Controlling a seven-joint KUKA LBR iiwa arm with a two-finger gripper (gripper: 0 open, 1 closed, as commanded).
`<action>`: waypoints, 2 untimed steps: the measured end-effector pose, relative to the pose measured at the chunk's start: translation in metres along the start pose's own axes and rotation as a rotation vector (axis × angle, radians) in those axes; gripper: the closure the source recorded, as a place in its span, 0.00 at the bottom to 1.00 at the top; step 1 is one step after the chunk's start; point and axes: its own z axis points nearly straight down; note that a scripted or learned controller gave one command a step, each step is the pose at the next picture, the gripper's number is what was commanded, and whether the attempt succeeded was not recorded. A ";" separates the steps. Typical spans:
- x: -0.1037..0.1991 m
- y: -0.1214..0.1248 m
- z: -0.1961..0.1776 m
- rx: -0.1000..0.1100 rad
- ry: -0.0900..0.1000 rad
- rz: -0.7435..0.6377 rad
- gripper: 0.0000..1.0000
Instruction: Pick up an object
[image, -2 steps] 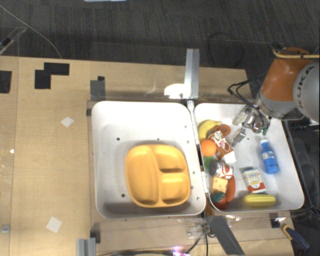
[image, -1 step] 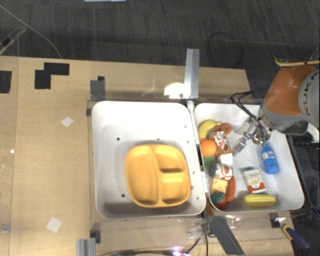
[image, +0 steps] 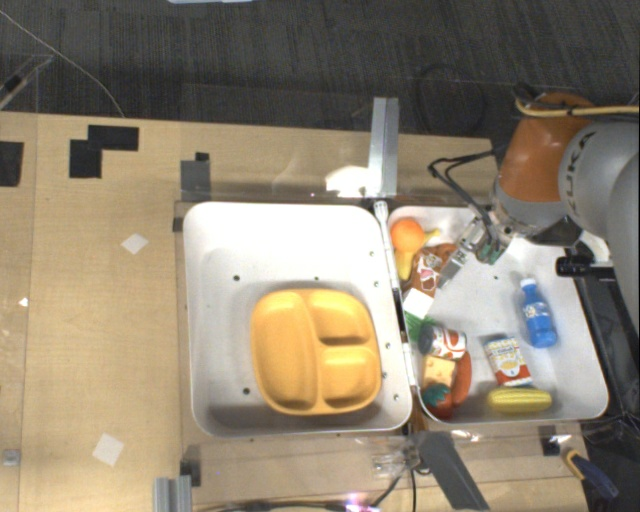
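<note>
The jaws (image: 462, 256) are seen low over the upper left of the right bin (image: 570, 330), near a red-and-white packet (image: 428, 272) and just right of an orange fruit (image: 406, 236); whether they are wide or narrow cannot be told. No object is seen held, so the step in hand is judged to be the reach, and the descent is best centred over a single item, clear of the bin wall. The blue bottle (image: 538, 314), lying apart from the clutter, is judged the easier target.
</note>
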 end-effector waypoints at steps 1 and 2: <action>-0.003 0.005 -0.015 -0.012 -0.020 -0.007 1.00; 0.000 0.004 -0.013 -0.007 -0.006 -0.008 0.00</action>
